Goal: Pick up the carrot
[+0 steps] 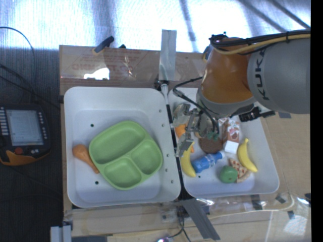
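Note:
A bright orange piece that looks like the carrot [179,131] lies in the right bin [267,183], against its left wall, and the gripper partly hides it. My gripper [190,134] hangs low over that spot, just right of the orange piece, under the arm's orange band [227,77]. I cannot tell whether it touches the carrot. Another small orange bit [188,146] shows just below the gripper.
The right bin also holds two bananas [187,164] [246,155], a blue bottle [207,161], a green round toy [228,174], a brown item [211,144] and a pizza slice [238,168]. In the left bin [75,105], a green divided plate [126,155] lies beside an orange-tan tapered toy [85,157].

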Controlling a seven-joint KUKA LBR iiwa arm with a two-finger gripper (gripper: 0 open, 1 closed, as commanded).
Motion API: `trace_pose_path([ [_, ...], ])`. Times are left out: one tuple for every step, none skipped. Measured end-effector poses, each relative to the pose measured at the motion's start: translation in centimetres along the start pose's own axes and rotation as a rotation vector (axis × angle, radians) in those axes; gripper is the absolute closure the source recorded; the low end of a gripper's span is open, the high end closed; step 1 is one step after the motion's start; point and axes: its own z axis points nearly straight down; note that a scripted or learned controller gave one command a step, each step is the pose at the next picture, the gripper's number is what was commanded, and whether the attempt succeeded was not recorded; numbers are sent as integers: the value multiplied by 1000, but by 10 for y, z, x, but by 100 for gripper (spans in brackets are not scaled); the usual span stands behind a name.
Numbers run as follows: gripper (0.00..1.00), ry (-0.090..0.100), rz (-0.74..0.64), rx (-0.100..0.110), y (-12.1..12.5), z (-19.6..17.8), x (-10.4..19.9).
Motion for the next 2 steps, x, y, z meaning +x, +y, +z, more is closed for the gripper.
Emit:
trace_pose_path([
  [0, -1, 121, 0, -14, 0, -38],
  [0, 1, 201, 0, -47, 0, 3],
])
